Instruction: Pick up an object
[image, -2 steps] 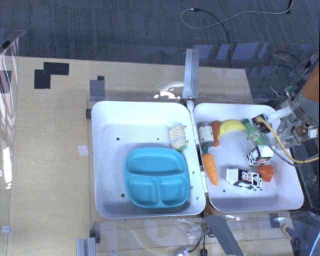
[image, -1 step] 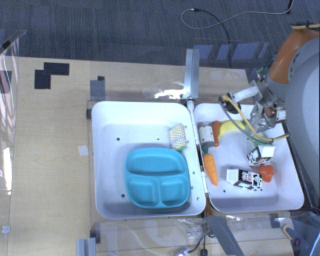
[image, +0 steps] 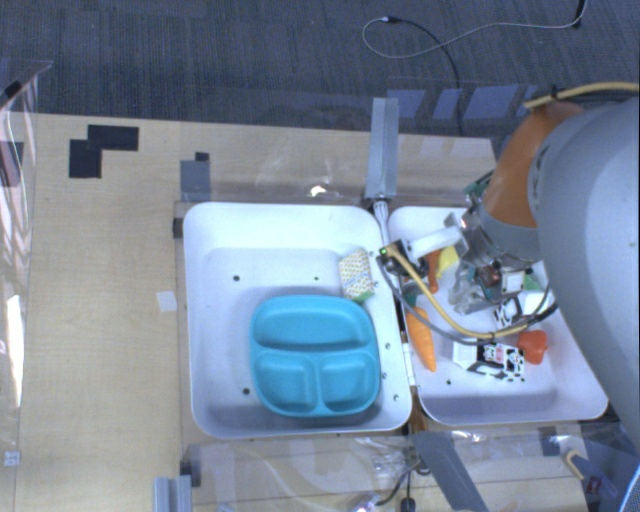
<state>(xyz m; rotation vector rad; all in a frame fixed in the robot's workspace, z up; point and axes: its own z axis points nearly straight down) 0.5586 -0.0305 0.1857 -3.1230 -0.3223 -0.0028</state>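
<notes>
Here the left bin holds a blue divided plate that fills most of its floor, leaving open white floor along the far and left walls. A small patterned sponge-like block lies just beyond the plate's far right corner, close against the wall shared with the right bin. That right bin is crowded: the grey arm with its orange band reaches in from the right and covers much of the far half, so the freest floor is the strip along the near wall. The gripper hangs low over the bin's middle, wrapped in a yellow hose, and its state cannot be told. An orange carrot lies to the gripper's left, near the shared wall and apart from it. A black-and-white cow-patterned toy sits just nearer the camera than the gripper, with a red-orange piece just beside it.
</notes>
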